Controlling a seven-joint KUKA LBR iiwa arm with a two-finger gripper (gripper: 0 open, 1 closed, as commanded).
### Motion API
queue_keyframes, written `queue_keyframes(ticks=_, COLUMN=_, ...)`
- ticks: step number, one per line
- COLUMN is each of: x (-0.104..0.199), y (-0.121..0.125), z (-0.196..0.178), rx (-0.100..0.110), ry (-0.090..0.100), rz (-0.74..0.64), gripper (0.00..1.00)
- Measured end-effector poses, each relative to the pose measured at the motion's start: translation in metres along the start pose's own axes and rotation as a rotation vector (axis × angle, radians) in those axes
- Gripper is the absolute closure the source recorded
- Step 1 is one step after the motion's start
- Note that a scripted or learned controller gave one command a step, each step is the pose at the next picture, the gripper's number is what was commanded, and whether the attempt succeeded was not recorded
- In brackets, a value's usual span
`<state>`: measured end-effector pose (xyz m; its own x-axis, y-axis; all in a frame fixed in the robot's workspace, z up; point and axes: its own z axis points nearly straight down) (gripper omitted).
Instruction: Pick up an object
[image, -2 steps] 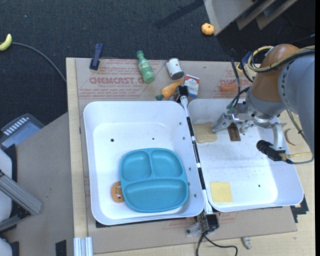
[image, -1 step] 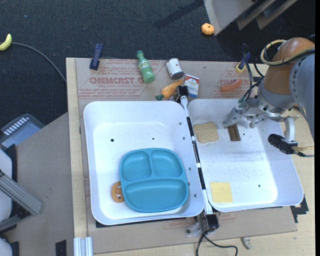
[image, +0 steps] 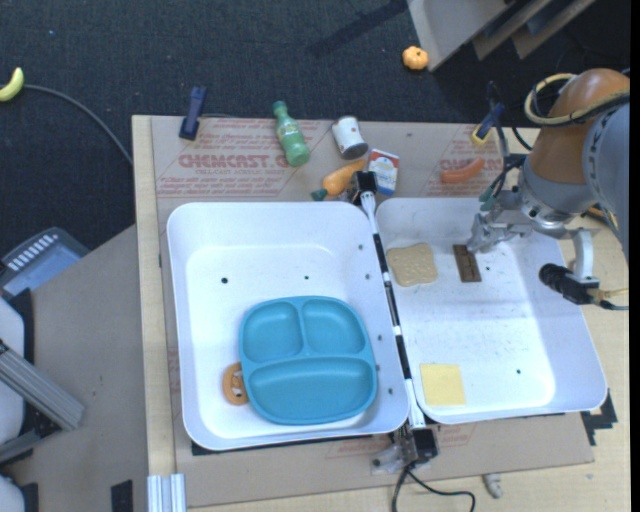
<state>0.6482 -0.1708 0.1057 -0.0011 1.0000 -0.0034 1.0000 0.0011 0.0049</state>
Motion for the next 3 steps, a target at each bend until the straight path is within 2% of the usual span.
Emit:
queue_keyframes(ticks=1, x=-0.053, y=-0.045, z=0.021, rx=0.006, ry=0.003, rz=0.002, gripper=1.0)
queue_keyframes(ticks=2, x=-0.022, y=-0.088, z=-0.067, rx=0.004, ry=0.004, rz=0.001, gripper=1.0)
queue_keyframes(ticks=3, x=-0.022, y=-0.089, z=-0.066, rx=0.006, ry=0.004, rz=0.001, gripper=0.0)
